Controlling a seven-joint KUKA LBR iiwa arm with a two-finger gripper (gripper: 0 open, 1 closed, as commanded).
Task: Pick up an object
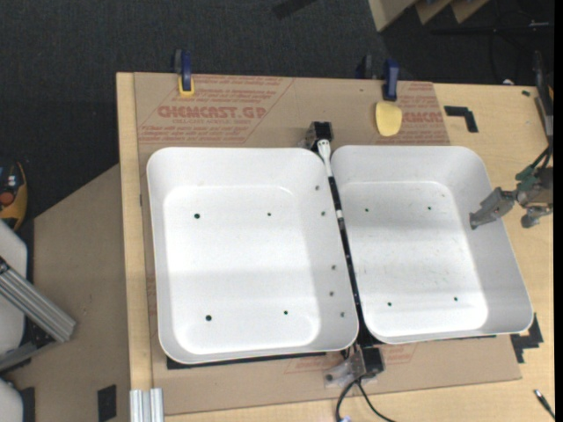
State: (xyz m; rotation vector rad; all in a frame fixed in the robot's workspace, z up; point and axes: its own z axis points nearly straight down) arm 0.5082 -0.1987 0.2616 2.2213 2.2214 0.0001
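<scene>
Claw [503, 206] enters at the right edge of the view, at mid-height of the scene, just past the right rim of the right bin [493, 319]. One grey finger [486, 211] points left and slightly toward the near side, its tip reaching over the bin's right wall. A second part of the claw sits further right, close to the frame edge. Whether the claw is open or closed cannot be told from this view; nothing is seen between its fingers.

Left bin [163, 262] and right bin sit side by side on the desk [264, 104], touching along a dark centre strip. Both bin floors show bare white with a few small dark dots.

A yellow object [388, 118] lies on the desk beyond the far rim of the right bin, just beneath a blue clamp [391, 79]. It is well apart from the claw: to the claw's left and farther back, outside both bins. A second blue clamp [184, 67] stands at the far left of the desk.
</scene>
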